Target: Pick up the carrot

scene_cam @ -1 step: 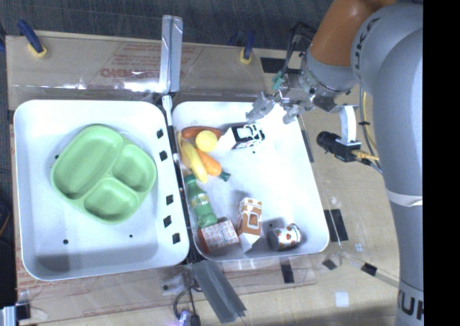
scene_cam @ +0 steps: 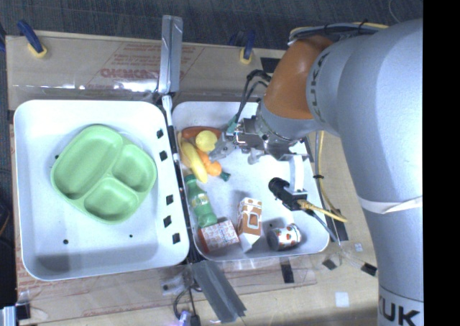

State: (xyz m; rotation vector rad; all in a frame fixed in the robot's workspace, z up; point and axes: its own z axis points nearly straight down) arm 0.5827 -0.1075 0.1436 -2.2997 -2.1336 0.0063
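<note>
At the left of the frame the left bin (scene_cam: 29, 174) holds a green divided plate (scene_cam: 104, 171), which plays no part in this step. Just right of centre, the right bin (scene_cam: 302, 242) is crowded along its left wall: a yellow banana (scene_cam: 192, 158) lies slantwise, and the carrot (scene_cam: 210, 166) sits right against it, a small orange piece near a yellow round fruit (scene_cam: 205, 140). Below them lie a green bottle (scene_cam: 200, 205) and small cartons (scene_cam: 248, 218).

The claw (scene_cam: 241, 138) hangs close above and to the right of the carrot, at the centre of the frame; I cannot tell how wide it stands. To do this well, I judge the descent should be centred on the orange piece alone and kept off the banana, since the two touch and a stray contact could push both toward the wall.

The carrot's full length is hard to make out, and the wrist at the upper right hides part of the bin floor.
</note>
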